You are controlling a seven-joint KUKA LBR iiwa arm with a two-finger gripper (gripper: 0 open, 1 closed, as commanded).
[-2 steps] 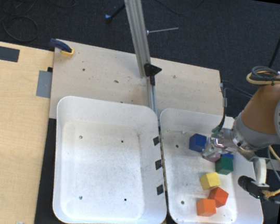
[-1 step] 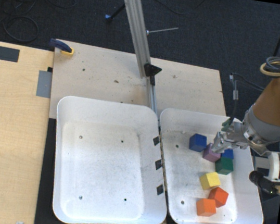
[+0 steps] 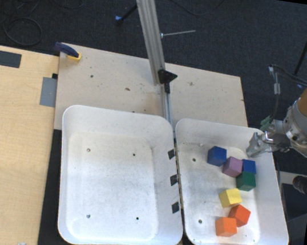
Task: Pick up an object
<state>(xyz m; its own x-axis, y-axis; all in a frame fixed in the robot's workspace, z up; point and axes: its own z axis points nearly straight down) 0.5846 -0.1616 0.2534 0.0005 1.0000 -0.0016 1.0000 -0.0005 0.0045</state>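
Several coloured cubes lie in the right bin (image 3: 193, 235): a blue cube (image 3: 216, 155), a purple cube (image 3: 232, 166), a second blue cube (image 3: 249, 165) behind a green cube (image 3: 246, 181), a yellow cube (image 3: 230, 197), a red cube (image 3: 240, 214) and an orange cube (image 3: 226, 226). My gripper (image 3: 257, 144) hangs over the bin's far right rim, just above and behind the purple, blue and green cluster. It touches no cube, and I see nothing held in it.
The left bin (image 3: 82, 136) stands beside the right one, with black clips along the shared edge. A slanted aluminium post (image 3: 153, 38) rises behind the bins. A yellow and blue clamp (image 3: 68, 51) sits at the board's far left corner.
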